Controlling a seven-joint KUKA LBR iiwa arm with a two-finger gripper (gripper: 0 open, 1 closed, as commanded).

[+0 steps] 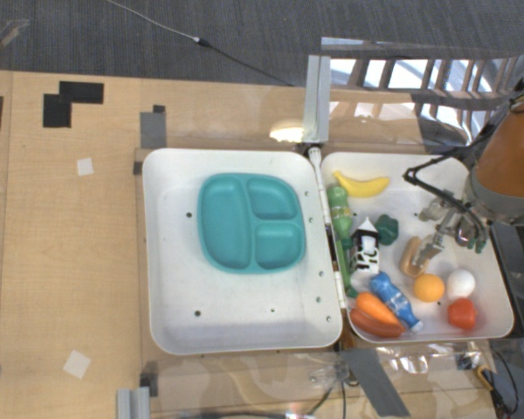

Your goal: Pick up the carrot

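Bins sat side by side: the left bin [166,321] held a teal divided plate [250,222]. At the right bin's [499,321] seven o'clock corner lay the carrot [372,306], touching a blue bottle [394,299] and a red-brown sausage-like piece (partly under it) [377,326]. Toward twelve o'clock lay a banana [361,184]. The gripper [444,236] hovered at three o'clock, fingers apart, holding nothing, beside a tan piece [413,257], well apart from the carrot.
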